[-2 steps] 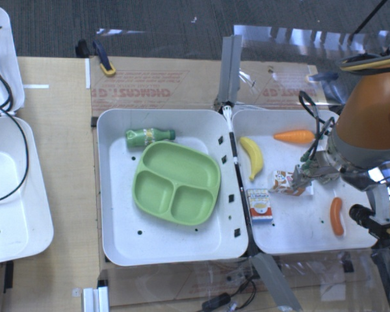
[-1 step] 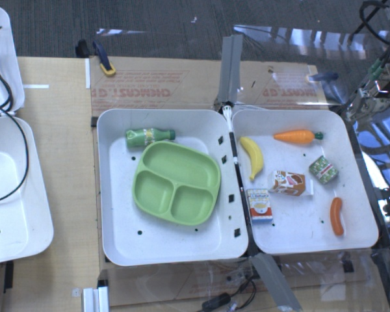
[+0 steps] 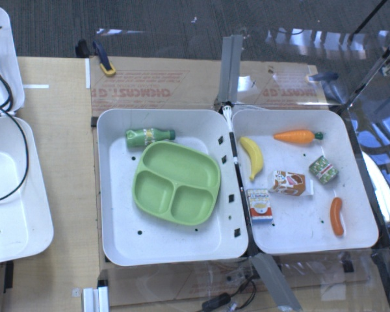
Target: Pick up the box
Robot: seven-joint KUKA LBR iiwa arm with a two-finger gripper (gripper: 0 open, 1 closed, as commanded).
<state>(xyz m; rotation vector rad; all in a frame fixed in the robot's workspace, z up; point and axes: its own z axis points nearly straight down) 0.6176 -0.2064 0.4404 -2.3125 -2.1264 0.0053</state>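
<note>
A small green box [image 3: 324,169] with a white patterned face was seen lying tilted in the right-hand white bin [image 3: 361,239], to the right of a yellow banana [image 3: 251,157] and well apart from it. Whether the jaws were apart or together could not be told.

Between the banana and the box, a brown-and-white carton [image 3: 290,183] was laid on its side. Below the banana, against the bin's left wall, a second carton [image 3: 260,205] was shown, printed in white, red and blue; its lettering was too small to be read. An orange carrot [image 3: 294,136] with a green tip was placed above and right of the banana, and a smooth reddish sausage [image 3: 337,216] far to the banana's lower right.

Left of the banana, in the other bin [image 3: 110,239], a glossy green three-part plate [image 3: 177,182] and a green bottle [image 3: 149,135] were set. Red upside-down lettering, apparently "CHEMCAST GP", was printed on the cardboard-covered surface [image 3: 162,83].
</note>
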